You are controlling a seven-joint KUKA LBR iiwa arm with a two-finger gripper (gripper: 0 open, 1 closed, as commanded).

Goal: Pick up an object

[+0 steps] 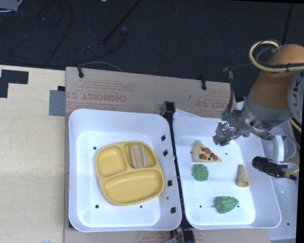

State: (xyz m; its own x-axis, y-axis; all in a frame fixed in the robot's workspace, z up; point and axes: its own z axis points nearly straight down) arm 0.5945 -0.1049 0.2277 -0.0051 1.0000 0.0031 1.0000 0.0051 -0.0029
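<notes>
Two white bins sit side by side on the counter [16, 151]. Within the left bin [81, 140] lies a yellow divided tray [130, 186] with a tan bread-like piece [137, 156] in its upper right compartment. Scattered across the right bin [262, 212] are a pizza slice [205, 153], a green broccoli piece [200, 172], a tan cone [242, 176] and a green leafy lump [225, 203], all apart from one another. Above the bin's upper part, up and right of the pizza slice, hangs the tool [222, 135]; it grips nothing visible, and whether it is wide or narrow cannot be told.
</notes>
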